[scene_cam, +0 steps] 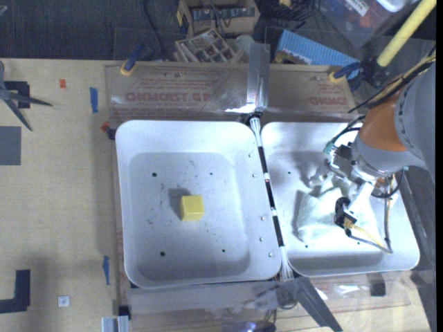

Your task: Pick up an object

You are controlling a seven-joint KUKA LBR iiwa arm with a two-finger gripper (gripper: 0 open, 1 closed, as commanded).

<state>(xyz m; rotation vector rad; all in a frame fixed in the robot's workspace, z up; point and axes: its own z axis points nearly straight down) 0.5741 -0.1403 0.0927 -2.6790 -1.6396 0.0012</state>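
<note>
A small yellow block (192, 207) lies near the middle of the left bin (138, 254), alone on its floor. The grey arm with its orange band (379, 131) reaches into the right bin (394, 254) from the right. My gripper (322, 182) hangs low over that bin's middle, pointing left. Just below it a pale, whitish crumpled object (309, 216) lies on the bin floor; it blends with the white bin and its shape is hard to read. I see nothing clearly held.
Black and yellow cables (360, 228) trail from the wrist over the right bin's floor. A raised divider (267, 185) separates the two bins. Boxes and clutter (214, 19) stand behind the bench; the wooden benchtop (55, 185) stretches to the left.
</note>
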